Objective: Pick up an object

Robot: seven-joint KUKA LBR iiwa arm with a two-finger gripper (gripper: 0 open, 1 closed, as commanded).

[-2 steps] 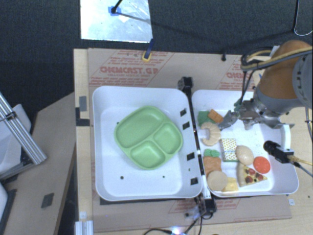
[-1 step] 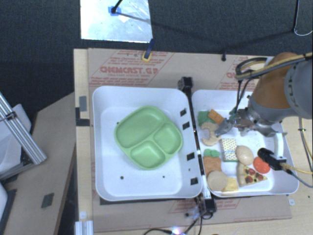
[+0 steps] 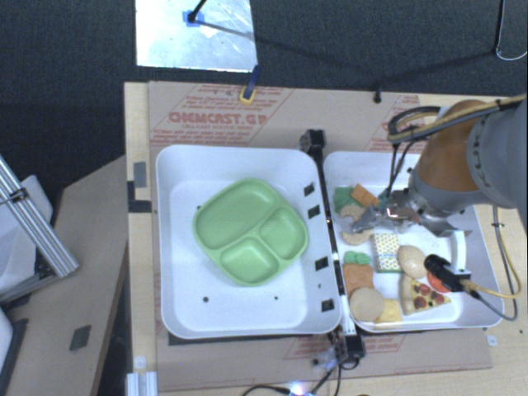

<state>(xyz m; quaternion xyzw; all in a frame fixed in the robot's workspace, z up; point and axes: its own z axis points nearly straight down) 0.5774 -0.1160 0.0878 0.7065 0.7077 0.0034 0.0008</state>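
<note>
Orange toy food just beside end effector

Two white bins on the worktop. One green divided plate in the left bin. Roughly eight toy food pieces in the right bin; exact count unclear, arm covers some.
</note>
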